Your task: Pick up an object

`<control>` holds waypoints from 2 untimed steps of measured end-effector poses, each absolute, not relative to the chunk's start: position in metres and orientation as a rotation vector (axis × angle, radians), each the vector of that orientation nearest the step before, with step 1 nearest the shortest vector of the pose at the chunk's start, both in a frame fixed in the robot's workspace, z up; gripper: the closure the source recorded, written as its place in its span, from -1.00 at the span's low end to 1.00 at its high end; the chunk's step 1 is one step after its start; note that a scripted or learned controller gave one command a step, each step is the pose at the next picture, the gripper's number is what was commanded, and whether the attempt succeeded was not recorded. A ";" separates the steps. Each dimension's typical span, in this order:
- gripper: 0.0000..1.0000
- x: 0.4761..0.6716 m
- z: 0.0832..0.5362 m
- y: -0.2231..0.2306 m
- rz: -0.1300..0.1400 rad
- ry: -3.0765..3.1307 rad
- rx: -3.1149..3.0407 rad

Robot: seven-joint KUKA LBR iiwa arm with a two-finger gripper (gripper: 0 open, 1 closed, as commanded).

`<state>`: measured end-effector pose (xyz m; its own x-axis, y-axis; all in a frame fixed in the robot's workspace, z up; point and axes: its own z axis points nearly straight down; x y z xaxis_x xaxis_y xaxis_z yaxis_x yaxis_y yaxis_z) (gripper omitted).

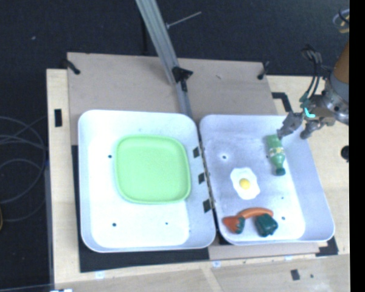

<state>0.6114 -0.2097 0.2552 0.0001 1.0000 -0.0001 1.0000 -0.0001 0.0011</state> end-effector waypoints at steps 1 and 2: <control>-1.00 0.611 0.255 -0.210 0.001 2.221 2.221; -1.00 0.615 0.195 -0.204 -0.004 2.224 2.223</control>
<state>0.6149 -0.2039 0.1954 -0.0005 1.0000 0.0006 1.0000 0.0005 -0.0043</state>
